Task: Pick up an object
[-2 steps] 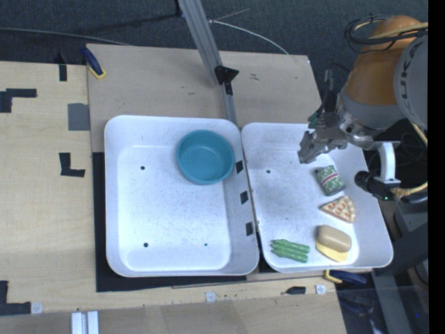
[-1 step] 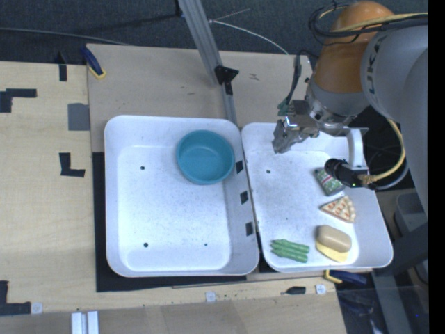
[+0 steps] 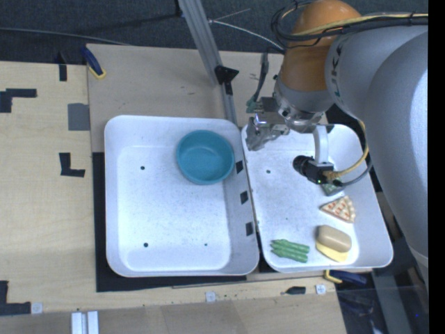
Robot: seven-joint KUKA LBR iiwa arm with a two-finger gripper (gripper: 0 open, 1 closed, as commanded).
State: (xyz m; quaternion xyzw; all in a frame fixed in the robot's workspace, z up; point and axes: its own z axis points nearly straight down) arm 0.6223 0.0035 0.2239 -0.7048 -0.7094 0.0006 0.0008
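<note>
Blue bowl point(image 3: 205, 157) sits upright in the left bin point(image 3: 139, 207), in its far right part, close to the wall next to the right bin point(image 3: 285, 204). Nothing visible inside the bowl. The other pickable things are all in the right bin, bunched at its near end. The toy pizza slice point(image 3: 338, 209) lies flat by the right wall. A tan and yellow block point(image 3: 334, 243), maybe a sponge or bread, lies just near of the pizza slice, close to it but apart. Green bean pods point(image 3: 289, 250) lie left of the block along the near wall, not touching it.

Gripper point(image 3: 259, 135) is at the far left corner of the right bin, over the rim where the two bins meet, just right of the bowl and well apart from the three items at the near end. Nothing seen held in it. Can't tell if it is wide or narrow, since it is small and seen at a slant.

The grey arm point(image 3: 389, 82) comes in from the right, with its orange band point(image 3: 316, 26) above the gripper. A slanted metal bar point(image 3: 198, 30) runs from the far edge down toward the bins' far corner. Both bins rest on a black mat point(image 3: 99, 221) on the tan bench point(image 3: 153, 82). Black tape marks point(image 3: 68, 165) dot the bench at left.
</note>
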